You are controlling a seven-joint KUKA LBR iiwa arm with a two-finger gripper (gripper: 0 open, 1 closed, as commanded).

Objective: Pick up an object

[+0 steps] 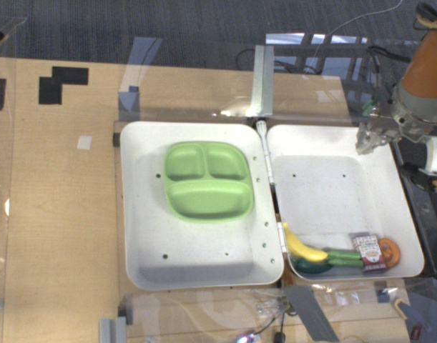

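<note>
Hovering over the right bin's (345, 191) far right corner, the gripper (368, 140) gives no clue to its jaw state. The banana (302, 246) lies well apart along the bin's near wall, its long axis running with that wall.

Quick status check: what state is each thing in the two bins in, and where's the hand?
Green divided plate: flat, upright, left bin.
Banana: lying at right bin's near edge.
Green item: lying beside banana.
Small packet: lying by the green item.
Orange round item: resting next to packet.
Hand: at right bin's far corner, holding nothing visible.
</note>
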